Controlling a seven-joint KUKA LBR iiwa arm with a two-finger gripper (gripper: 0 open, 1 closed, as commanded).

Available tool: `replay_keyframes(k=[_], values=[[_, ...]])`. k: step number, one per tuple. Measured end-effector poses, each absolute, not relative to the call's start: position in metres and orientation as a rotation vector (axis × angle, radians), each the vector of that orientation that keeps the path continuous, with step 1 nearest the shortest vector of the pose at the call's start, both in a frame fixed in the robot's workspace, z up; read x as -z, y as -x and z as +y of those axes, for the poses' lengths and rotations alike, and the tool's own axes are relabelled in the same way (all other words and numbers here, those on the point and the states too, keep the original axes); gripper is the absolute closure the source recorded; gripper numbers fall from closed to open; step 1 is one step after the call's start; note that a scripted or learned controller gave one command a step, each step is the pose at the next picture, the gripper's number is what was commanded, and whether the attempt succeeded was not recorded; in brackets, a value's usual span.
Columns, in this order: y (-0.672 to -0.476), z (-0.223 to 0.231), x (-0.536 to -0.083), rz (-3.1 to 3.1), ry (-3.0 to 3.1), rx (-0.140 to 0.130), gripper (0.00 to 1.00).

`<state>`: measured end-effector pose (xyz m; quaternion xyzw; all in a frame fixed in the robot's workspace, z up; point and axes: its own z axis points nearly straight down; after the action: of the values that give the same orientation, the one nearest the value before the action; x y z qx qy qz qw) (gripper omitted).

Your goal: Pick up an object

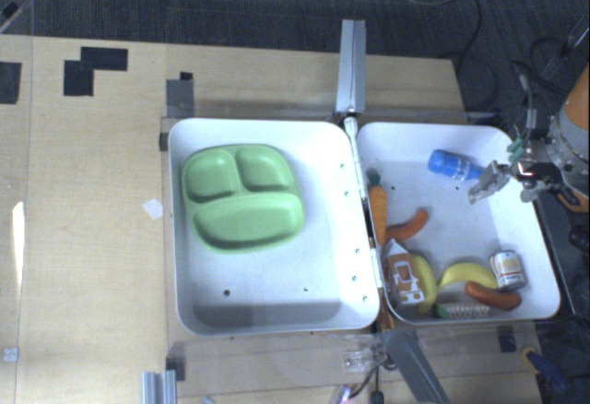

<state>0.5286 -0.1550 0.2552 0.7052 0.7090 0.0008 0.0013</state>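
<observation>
The red sausage (491, 300) lies lower right; the gripper (505, 176), fingers apart and empty at right, should centre squarely over the blue bottle (453, 165) before descending.

We see a pale wooden surface (92, 236) carrying two shallow white bins set side by side, their inner walls touching along the middle. The left bin (267, 310) sits near the surface's centre, the right bin (535, 236) toward its right end. A grey metal bar (350, 65) rises behind the seam between them. Black square markers (95, 68) lie flat on the surface at the far left, well apart from the bins.
</observation>
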Motion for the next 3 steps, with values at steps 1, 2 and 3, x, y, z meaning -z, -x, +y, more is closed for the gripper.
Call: replay_keyframes(k=[1, 2, 3], values=[[-0.530, -0.154, -0.267, 2.227, -2.207, -0.007, 1.00], [-0.535, -0.199, -0.380, 2.258, -2.174, -0.005, 1.00], [-0.594, -0.173, -0.355, 2.004, -2.413, -0.004, 1.00]])
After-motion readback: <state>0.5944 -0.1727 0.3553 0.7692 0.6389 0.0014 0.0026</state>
